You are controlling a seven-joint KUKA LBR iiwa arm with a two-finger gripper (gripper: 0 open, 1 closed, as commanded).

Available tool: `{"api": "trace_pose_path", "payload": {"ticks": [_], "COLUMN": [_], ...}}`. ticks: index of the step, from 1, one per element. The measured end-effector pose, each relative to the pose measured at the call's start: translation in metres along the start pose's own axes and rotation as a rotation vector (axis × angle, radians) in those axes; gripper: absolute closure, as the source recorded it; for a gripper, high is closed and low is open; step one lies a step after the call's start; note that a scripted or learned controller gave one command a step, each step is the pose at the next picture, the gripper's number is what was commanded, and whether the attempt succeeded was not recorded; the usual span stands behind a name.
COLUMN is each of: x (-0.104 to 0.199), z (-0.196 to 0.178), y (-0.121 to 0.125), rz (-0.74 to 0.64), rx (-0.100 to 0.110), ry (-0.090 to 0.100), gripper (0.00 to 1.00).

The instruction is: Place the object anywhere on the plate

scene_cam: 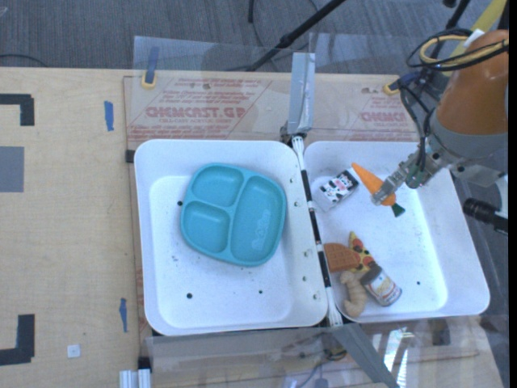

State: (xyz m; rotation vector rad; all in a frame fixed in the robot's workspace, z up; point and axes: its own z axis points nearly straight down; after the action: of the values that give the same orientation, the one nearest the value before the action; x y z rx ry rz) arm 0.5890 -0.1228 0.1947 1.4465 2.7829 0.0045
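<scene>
Fingers of the gripper look clamped across the middle of a toy carrot, whose orange body shows on one side of them and whose green end shows on the other; whether the carrot is lifted off the bin floor cannot be told. Far left of the plate lies the pale wooden bench, marked with black tape corners and short strips of blue tape. Behind the plate, a clear sheet with red lettering lies on the bench, and beyond it is grey floor crossed by dark cables and a stand leg. The blue three-compartment plate sits near the middle of the left bin, close to that bin's right wall. Right of the plate, past the divider, is the right bin. In it, nearest the plate, lies a small black-and-white carton, with the carrot just beside it on the side away from the plate. Nearer the camera than these, also right of the plate, a pizza slice toy, a beige figure and a small can lie bunched together and touching. The arm, its orange band uppermost, comes in from well right of the plate and slants down and toward it, ending at the carrot, well apart from the plate.
</scene>
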Motion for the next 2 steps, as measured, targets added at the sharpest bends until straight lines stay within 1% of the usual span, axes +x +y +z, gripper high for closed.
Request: {"api": "trace_pose_path", "payload": {"ticks": [1,2], "x": [0.087,0.159], "z": [-0.015,0.01], "y": [0.052,0.102], "rz": [0.034,0.0], "rx": [0.004,0.005], "ry": [0.003,0.004], "gripper": [1.0,1.0]}}
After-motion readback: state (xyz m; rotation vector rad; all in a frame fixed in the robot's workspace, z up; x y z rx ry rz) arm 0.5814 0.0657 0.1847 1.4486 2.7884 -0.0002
